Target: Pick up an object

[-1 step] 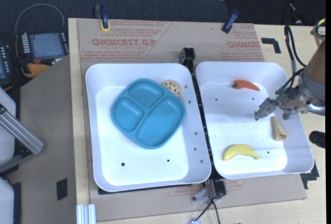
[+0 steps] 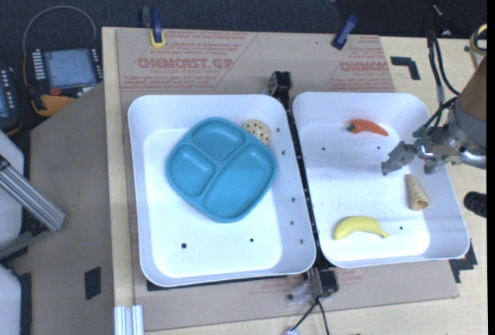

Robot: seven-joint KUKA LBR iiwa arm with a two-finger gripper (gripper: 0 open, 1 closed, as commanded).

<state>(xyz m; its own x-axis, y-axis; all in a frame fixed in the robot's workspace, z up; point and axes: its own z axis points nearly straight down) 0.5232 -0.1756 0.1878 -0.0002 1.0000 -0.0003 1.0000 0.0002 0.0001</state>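
From above, two white bins sit side by side on the bench. The left bin (image 2: pixel 155 248) holds one blue divided plate (image 2: pixel 223 169) and one round cookie (image 2: pixel 257 130) tucked against the plate's far edge, partly hidden by it. The right bin (image 2: pixel 445 237) holds three loose things: one orange carrot (image 2: pixel 366 127) near its far wall, one yellow banana (image 2: pixel 359 228) near its front wall, and one tan cone (image 2: pixel 418 192) toward its right side.

The gripper (image 2: pixel 405 158) hangs over the right bin, between the carrot and the cone, near both but touching neither. One dark finger (image 2: pixel 394 162) juts out to the left; how wide the pair stands I cannot tell. Nothing shows between them.

The arm comes in from the right edge, its wrist low and tilted over the bin's right side.
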